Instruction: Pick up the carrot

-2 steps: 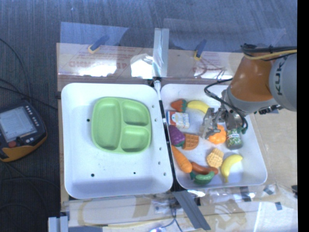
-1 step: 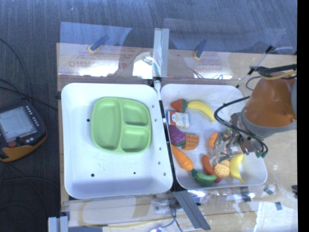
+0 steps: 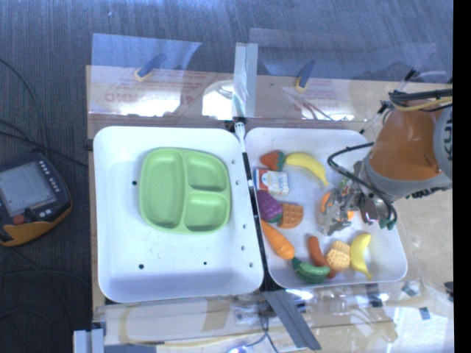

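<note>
White print on the red carton is too small for us to read, and we make out no other writing. We see the carrot low at the left of the right bin, well apart from the pincer, which hangs nearer the bin's right side; whether it is wide or narrow we cannot tell. Between them lie a waffle and grapes, with a sausage, corn and a banana below the pincer.

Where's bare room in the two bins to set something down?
Left bin: bare floor on every side of the green plate, widest along the near edge. Right bin: crowded with toy food; one small bare patch at the far right corner, beyond the banana.
</note>
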Controlling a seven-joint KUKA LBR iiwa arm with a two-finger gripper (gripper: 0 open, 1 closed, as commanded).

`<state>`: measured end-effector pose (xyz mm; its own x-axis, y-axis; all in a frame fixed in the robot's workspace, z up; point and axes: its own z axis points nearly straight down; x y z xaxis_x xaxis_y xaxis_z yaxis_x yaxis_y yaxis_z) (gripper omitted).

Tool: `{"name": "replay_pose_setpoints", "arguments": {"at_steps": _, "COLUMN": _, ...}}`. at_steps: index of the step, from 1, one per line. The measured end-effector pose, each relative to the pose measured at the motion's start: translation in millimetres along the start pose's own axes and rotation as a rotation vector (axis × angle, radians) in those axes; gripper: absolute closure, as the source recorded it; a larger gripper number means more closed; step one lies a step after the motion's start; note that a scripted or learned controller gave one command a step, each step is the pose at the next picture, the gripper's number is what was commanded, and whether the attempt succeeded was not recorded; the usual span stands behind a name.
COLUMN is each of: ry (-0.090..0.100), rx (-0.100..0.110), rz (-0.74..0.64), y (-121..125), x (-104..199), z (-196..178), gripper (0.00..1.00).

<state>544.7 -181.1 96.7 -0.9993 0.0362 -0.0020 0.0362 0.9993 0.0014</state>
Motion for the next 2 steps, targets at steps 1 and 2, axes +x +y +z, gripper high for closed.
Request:
{"name": "replay_pose_setpoints", "arguments": {"at_steps": 1, "ry": -0.009, "rx": 0.002, "rz": 0.136, "y": 33.9, "x": 15.3, "z": -106.6, "gripper": 1.00}}
{"name": "replay_pose_setpoints", "arguments": {"at_steps": 2, "ry": -0.013, "rx": 0.004, "rz": -0.025, "y": 19.8, "x": 55.0, "z": 4.8, "gripper": 1.00}}
